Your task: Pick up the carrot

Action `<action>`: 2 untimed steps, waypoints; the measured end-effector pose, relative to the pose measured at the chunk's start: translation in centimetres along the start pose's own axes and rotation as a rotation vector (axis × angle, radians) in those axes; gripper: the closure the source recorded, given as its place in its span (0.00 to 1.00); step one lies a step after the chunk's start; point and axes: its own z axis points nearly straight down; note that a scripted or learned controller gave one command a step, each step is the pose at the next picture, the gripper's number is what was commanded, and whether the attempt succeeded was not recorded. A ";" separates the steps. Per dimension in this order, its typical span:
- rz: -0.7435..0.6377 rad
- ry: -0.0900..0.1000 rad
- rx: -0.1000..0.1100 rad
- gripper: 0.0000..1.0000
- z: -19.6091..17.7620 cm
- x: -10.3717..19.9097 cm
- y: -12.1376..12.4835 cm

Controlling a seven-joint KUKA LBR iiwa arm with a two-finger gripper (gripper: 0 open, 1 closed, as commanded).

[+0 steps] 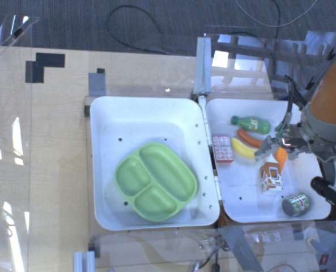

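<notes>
Left bin (100, 152): green divided plate (156, 181), not involved. Right bin (224, 203): snack packet (222, 148), banana (243, 148), green bottle (250, 123), carton (271, 176), can (296, 204). Carrot (281, 158) lies on the bin floor right of the banana, not lifted, so pick looks pending. Gripper (285, 142) sits just above its top end, wrist reaching in from the right; can't tell if fingers are apart or closed.

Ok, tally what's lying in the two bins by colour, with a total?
Green: 2, plate, bottle
Orange or red: 2, carrot, sausage
Yellow: 1, banana
Red-and-white: 2, box, carton
Silver: 1, can
Total: 8
</notes>
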 end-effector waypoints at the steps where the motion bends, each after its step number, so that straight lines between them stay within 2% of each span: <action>1: -0.018 -0.001 -0.001 0.00 6.8 -6.2 4.6; 2: 0.072 0.001 -0.008 0.00 14.2 -9.5 7.6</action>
